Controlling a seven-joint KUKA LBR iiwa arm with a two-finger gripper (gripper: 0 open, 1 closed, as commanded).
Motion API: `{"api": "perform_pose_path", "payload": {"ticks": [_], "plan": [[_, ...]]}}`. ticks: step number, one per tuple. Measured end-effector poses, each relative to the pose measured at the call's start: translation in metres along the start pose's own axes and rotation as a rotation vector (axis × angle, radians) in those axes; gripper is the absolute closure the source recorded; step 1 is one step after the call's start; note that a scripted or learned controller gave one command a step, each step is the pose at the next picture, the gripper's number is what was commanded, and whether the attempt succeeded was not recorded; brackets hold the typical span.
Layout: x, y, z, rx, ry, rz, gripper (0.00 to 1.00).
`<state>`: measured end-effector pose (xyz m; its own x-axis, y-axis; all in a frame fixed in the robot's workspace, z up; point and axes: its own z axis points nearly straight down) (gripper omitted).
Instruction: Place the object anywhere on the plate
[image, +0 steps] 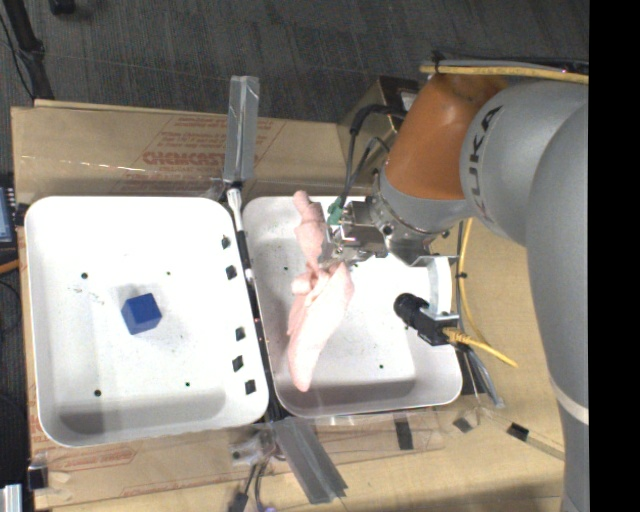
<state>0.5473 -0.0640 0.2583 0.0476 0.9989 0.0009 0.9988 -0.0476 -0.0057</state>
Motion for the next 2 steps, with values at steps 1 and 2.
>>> {"api": "perform_pose_path", "payload": {"ticks": [1,2], "plan": [[0.002,0.000,0.028,0.001,-0.001,-0.009,1.00],[0.054,0.005,0.022,-0.001,-0.002,-0.416,1.00]]}}
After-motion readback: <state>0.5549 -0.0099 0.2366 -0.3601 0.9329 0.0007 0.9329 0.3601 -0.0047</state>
